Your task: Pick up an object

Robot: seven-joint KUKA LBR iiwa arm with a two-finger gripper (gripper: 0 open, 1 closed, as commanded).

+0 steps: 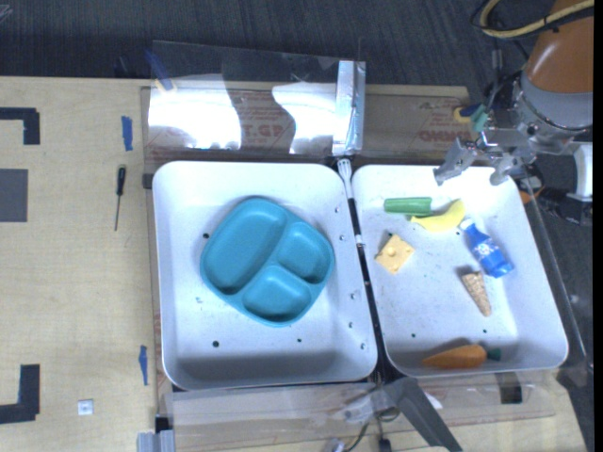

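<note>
A: Where does the gripper (479, 166) stand relative to the right bin (537, 281)?

B: Over that bin's far rim, its two fingers spread apart, nothing between them.

A: Which objects lie within the right bin?

B: A green block (407, 204) and a yellow banana (441, 218) at its far end, just below the gripper; a cheese wedge (395, 252) toward its left wall; a blue bottle (488, 249) and a tan cone (478, 290) mid-bin; a carrot (455, 356) against its near wall.

A: And beside it?

B: The left bin (179, 252), holding a blue divided plate (268, 259).
</note>
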